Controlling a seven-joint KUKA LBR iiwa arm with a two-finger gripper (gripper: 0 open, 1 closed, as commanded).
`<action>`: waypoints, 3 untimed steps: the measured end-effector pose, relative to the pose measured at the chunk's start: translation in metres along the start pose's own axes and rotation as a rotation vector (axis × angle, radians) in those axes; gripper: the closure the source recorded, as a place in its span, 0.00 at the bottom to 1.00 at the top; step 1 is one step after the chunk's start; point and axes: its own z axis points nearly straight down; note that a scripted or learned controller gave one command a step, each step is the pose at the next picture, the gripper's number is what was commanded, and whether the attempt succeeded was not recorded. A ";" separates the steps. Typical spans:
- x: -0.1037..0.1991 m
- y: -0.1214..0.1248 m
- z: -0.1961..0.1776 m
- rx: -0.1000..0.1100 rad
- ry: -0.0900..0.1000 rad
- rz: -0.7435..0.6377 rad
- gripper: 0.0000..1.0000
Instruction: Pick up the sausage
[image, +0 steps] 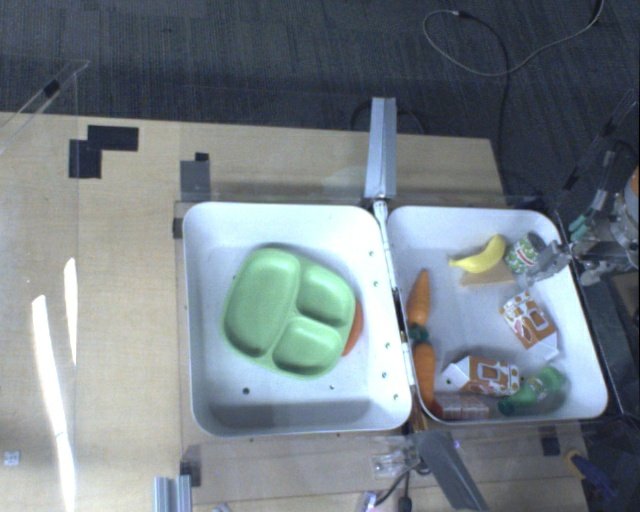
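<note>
Toward the table's front right corner you see the sausage (462, 408), short, reddish-brown, lying flat; whether the end effector (578, 252) is wide or narrow, you cannot tell.

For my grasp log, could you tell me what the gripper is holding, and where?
Nothing visible: the gripper sits at the right bin's upper right rim, without anything seen in it.

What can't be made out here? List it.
Camera view:
- Orange item: mostly hidden under the green plate.
- Sausage: small, dim, partly tucked beneath the carton.
- Gripper: blurred over the right bin's far corner; arm cut by the frame edge.
</note>
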 end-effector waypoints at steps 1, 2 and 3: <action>0.067 -0.044 0.144 -0.004 0.000 -0.102 0.00; 0.046 -0.025 0.147 -0.010 0.001 -0.131 0.00; 0.028 0.030 0.146 -0.009 0.014 -0.173 0.00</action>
